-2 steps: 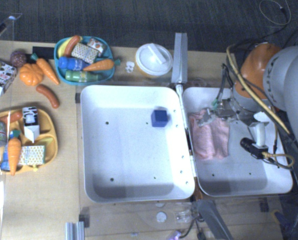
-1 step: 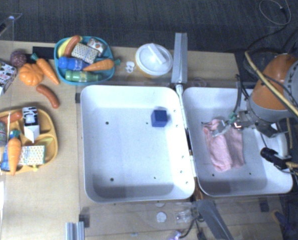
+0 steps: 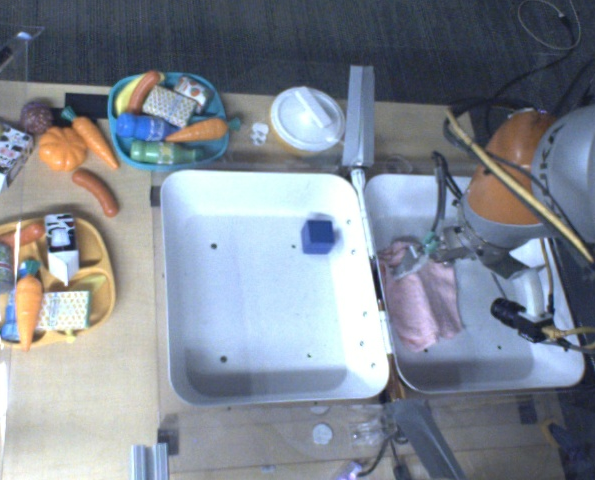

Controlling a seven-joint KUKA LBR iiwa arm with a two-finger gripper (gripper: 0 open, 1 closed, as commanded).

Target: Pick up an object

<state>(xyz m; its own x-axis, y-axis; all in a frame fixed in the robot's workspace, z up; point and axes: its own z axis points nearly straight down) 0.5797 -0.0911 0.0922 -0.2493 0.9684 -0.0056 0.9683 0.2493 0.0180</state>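
Over in the right bin [image 3: 537, 363], my gripper [image 3: 414, 255] sits low at the top edge of the pink cloth [image 3: 424, 303], roughly nine o'clock in that bin. Honestly I can't tell how the jaws stand from up here, it's too small and cluttered. The cloth lies flat on the bin floor, so I'd say nothing is lifted yet. The blue cube [image 3: 319, 235] waits untouched in the left bin [image 3: 227, 358], around two o'clock. Grab and lift are both left.
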